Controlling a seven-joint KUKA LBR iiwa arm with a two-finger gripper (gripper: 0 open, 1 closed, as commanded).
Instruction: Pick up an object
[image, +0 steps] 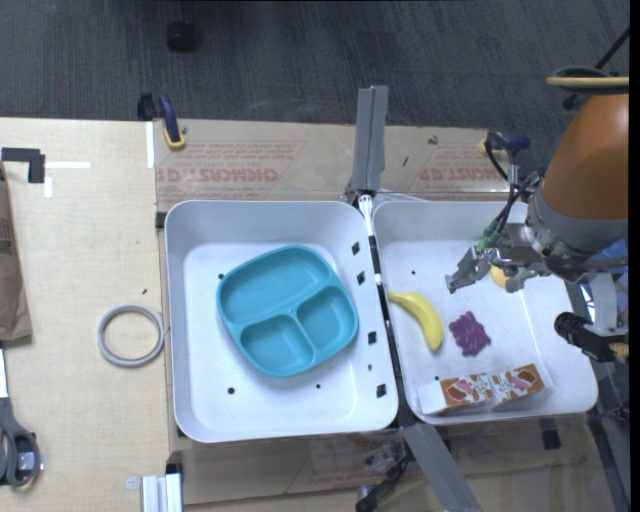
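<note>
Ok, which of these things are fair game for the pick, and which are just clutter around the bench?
For the pick:
- banana
- purple grapes
- carton
- blue plate
- gripper, above the right bin

Lying about:
- tape ring
- scissors
- clamps

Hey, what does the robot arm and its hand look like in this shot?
The arm is grey with a broad, rounded orange band above the wrist. Below it sits a grey metal hand with two fingers, and thin cables, one green, run along the wrist. A black fitting sticks out near the arm's lower side.
</note>
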